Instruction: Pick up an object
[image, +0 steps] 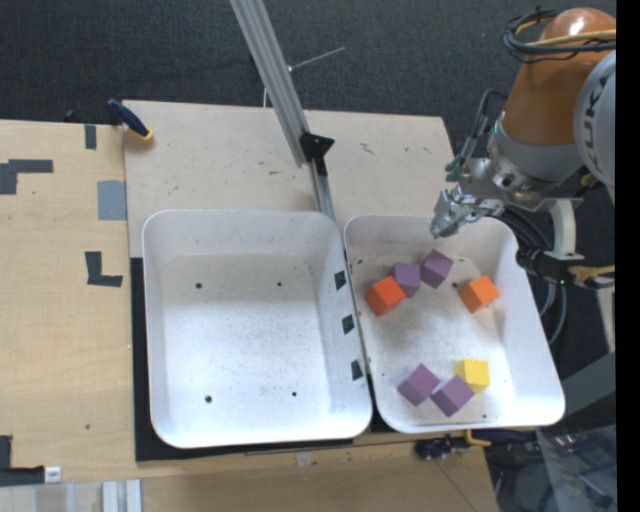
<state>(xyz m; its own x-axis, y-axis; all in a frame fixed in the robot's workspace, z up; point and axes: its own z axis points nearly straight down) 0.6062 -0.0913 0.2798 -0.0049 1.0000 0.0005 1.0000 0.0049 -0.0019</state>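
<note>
- My gripper (447, 224) hung over the far rim of the right bin (535, 340); I could not tell how it was set, and I saw nothing in its grasp.
- Nearest lay a purple cube (437, 268), small and matte, close beside a second purple cube (406, 278) and an orange cube (385, 294).
- I judged that crowding risky: a descent slightly off could nudge the neighbour or catch an edge, and the tilted cube might slip away.

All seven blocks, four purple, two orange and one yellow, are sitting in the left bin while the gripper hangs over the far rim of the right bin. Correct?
Not quite. The camera view shows the blocks in the right bin, not the left bin. The rest holds: four purple, two orange, one yellow, with the gripper over the right bin's far rim.
</note>
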